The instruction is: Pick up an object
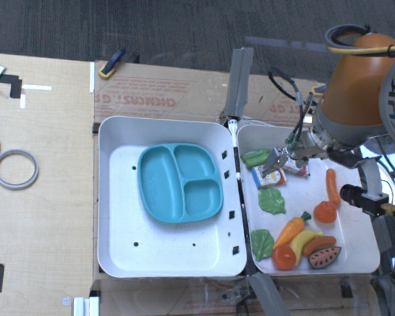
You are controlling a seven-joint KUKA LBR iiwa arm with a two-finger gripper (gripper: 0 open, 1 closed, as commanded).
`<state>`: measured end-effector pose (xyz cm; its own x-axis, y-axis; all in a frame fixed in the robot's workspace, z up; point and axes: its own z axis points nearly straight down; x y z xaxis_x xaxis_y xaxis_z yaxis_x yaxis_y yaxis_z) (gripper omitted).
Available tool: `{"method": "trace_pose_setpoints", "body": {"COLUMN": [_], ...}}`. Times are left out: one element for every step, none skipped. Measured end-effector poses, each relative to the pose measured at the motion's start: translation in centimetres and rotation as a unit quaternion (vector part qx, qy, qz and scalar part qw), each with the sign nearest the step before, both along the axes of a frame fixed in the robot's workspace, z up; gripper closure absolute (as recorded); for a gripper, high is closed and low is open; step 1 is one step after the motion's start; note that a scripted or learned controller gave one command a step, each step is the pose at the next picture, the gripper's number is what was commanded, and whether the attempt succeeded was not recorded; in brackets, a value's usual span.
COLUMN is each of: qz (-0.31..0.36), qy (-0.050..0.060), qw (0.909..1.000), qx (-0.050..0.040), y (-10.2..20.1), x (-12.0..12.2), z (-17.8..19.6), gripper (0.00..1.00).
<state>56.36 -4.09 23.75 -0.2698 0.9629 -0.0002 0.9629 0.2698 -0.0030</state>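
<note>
My gripper (275, 162) hangs low in the right bin (358, 261), its fingers slightly parted over a small white-and-red packet (271, 178) just beneath, nothing pinched between them. A green leaf (255, 157) lies just beside it; the carrot (290, 230) and tomato (325, 212) sit nearer the camera.

Teal divided plate (180, 183) in left bin (112, 249); toy food (mostly produce) (299, 240) in right bin (365, 258)
</note>
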Motion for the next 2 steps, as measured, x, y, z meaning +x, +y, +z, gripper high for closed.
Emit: {"method": "trace_pose_setpoints", "body": {"qz": [-0.054, -0.028], "qy": [-0.001, 0.0], "qw": [0.9985, 0.9996], "qx": [-0.0003, 0.0], "y": [1.8, -2.4], "x": [-3.7, -2.6], "z": [4.3, -4.7], "gripper": [0.0, 0.0]}}
